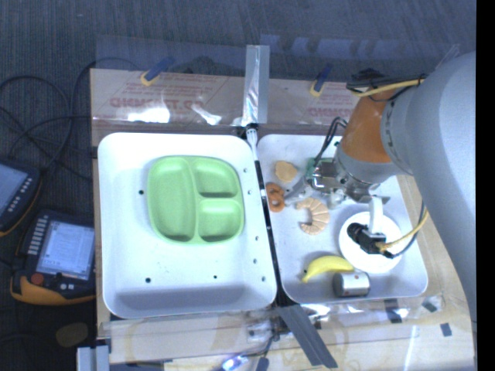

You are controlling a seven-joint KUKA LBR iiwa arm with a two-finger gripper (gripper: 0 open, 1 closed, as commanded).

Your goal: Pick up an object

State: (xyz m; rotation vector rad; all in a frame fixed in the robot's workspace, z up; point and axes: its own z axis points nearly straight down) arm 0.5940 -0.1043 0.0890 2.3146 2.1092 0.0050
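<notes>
Grey and orange, the arm (402, 130) reaches in from the right and hangs over the upper part of the right bin (418, 280). Its end effector (329, 188) points down among the small food items there, and whether it is wide, narrow or gripping anything cannot be told from this angle. Just left of it lie a pale tan piece (286, 171) near the bin's top, an orange ring-shaped piece (275, 195) against the left wall, and a light brown ridged piece (314, 215) slightly lower. Further toward the near edge sit a yellow banana (326, 267) and, touching it on the right, a small grey metallic block (352, 284). A white round dish (387, 242) rests beside them, under a black fitting on the arm. The left bin (124, 269) holds a green divided tray (195, 198) lying flat near its centre.
</notes>
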